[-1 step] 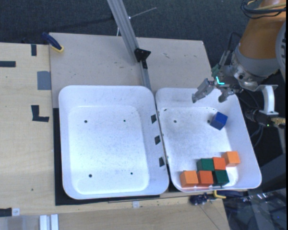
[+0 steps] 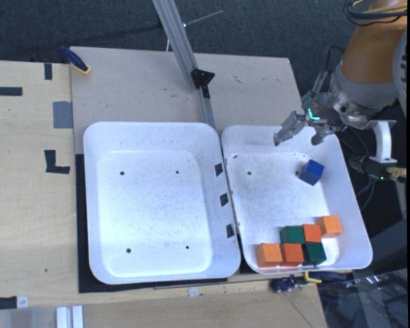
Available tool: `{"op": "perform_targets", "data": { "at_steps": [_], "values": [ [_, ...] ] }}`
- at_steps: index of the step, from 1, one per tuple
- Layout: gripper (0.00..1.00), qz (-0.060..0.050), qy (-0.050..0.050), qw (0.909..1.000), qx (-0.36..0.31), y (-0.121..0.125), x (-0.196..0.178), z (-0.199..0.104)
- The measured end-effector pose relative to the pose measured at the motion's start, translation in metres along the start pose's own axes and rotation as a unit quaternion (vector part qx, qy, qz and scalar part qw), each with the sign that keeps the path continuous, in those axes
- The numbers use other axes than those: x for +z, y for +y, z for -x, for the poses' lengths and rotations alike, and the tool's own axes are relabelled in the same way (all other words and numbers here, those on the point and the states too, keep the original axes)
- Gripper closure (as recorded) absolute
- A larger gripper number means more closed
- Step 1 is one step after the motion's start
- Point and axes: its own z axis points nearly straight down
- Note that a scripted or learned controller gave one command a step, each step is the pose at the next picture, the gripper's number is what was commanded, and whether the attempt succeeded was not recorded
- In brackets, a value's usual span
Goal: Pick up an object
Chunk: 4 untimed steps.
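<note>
My end effector (image 2: 302, 130), fingers spread and holding nothing, hangs over the right bin (image 2: 348, 183) at its 12 o'clock rim. The blue block (image 2: 311, 171) lies alone just toward 5 o'clock from it; I judge a straight drop astride it safer than the crowded blocks (image 2: 297, 246) at 6 o'clock.

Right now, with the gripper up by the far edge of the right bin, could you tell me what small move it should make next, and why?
Probably move toward the near side and down over the blue block. The gripper sits open near the right bin's far edge with nothing between its fingers, and that block lies alone, apart from the orange and green blocks clustered at the near edge.
</note>
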Motion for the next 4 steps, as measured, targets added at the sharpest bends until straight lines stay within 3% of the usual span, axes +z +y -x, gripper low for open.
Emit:
{"op": "perform_targets", "data": {
  "at_steps": [2, 3, 4],
  "values": [
    [0.00, -0.002, 0.000, 1.0000, 0.001, -0.008, 0.094, -0.008],
    [0.00, -0.003, 0.000, 1.0000, 0.001, -0.009, 0.159, -0.008],
    [1.00, -0.001, 0.001, 1.0000, 0.000, -0.007, 0.145, -0.009]
  ]
}}
